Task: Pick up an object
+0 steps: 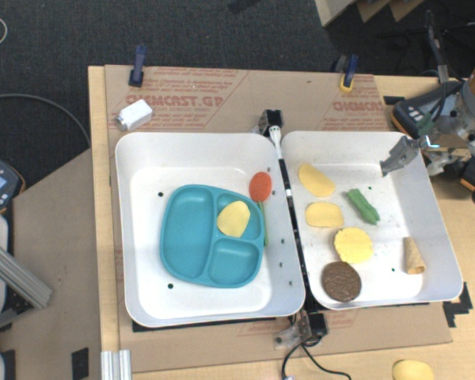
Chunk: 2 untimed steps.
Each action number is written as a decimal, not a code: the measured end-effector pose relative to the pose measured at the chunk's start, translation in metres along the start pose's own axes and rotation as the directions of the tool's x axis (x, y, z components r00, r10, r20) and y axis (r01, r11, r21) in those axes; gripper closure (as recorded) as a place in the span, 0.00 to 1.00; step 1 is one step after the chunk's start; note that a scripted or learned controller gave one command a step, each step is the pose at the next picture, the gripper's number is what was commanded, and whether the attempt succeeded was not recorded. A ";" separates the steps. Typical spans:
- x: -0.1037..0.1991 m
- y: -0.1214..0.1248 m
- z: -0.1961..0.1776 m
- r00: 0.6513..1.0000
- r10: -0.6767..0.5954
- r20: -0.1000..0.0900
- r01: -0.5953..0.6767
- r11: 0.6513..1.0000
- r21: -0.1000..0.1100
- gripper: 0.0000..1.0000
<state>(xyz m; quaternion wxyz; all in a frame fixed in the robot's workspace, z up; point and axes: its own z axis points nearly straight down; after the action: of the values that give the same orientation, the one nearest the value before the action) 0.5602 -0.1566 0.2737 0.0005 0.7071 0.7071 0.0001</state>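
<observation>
Your gripper point(397, 161) hangs over the right bin's point(427, 291) far right corner, above bare white floor, with nothing under it. You cannot tell how its fingers stand; they read as one grey wedge. In that bin you have two yellow pieces point(316, 180) point(324, 214) at the left, a green piece point(362, 207) just right of them, a yellow disc point(353, 245) nearer you, a brown disc point(341, 281) below it, and a tan piece point(413, 255) by the right wall. In the left bin point(138, 291) a blue tray point(198, 244) carries a yellow piece point(233, 218); an orange piece point(260, 186) lies just beside the tray's far right corner.
</observation>
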 end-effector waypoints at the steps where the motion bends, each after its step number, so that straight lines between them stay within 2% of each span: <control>1: -0.020 -0.057 0.173 1.000 0.005 -0.005 -0.005 1.000 0.018 0.00; 2: 0.047 -0.083 0.191 1.000 -0.004 -0.006 0.004 1.000 0.007 0.00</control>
<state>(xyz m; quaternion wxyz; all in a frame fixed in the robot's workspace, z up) 0.4776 -0.1100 0.0831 -0.0040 0.7056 0.7086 -0.0003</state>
